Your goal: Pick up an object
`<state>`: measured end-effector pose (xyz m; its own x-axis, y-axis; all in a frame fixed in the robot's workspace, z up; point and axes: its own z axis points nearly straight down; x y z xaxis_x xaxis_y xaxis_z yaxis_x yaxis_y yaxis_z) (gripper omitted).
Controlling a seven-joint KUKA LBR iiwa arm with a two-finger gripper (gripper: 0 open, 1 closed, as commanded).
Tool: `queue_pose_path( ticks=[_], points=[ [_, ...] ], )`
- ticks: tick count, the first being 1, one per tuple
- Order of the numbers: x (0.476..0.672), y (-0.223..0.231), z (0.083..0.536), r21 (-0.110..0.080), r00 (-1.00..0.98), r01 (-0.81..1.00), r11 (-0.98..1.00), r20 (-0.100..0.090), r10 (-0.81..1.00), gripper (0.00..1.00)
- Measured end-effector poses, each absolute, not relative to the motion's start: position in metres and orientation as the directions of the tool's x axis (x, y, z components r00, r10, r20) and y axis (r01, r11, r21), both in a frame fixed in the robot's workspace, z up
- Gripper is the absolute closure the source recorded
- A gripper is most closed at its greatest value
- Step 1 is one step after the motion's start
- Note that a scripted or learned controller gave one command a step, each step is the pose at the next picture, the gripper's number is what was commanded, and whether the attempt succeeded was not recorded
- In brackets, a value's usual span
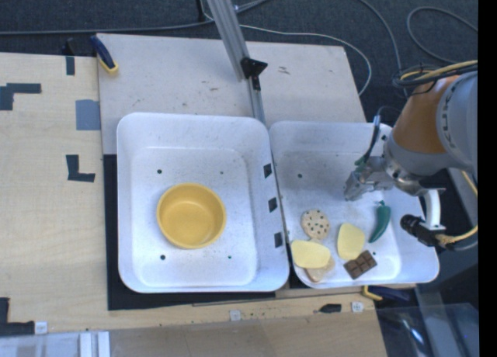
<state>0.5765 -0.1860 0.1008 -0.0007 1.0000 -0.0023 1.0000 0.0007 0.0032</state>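
Note:
My gripper (pixel 356 188) hangs low over the right bin (pixel 311 150), near its middle right, above bare bin floor. A green pepper-like piece (pixel 380 222) lies just right and below it. Further toward the front lie a speckled cookie (pixel 315 223), a small yellow piece (pixel 350 240), a larger yellow piece (pixel 310 254) over a tan one, and a brown chocolate piece (pixel 360 264). Nothing shows between the fingers.
The left bin (pixel 140 146) holds a yellow bowl (pixel 191 214). A metal pole (pixel 229 25) slants down to the seam between the bins. Cables loop on the dark floor at the back right. A blue and yellow tool (pixel 104 53) lies at the bench's back left.

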Motion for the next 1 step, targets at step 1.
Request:
queue_pose_path(
  ticks=[1],
  points=[
    [0.5789,-0.1834,0.1631,0.005,-0.001,1.0,0.001,-0.001,1.0,1.0]
  ],
)
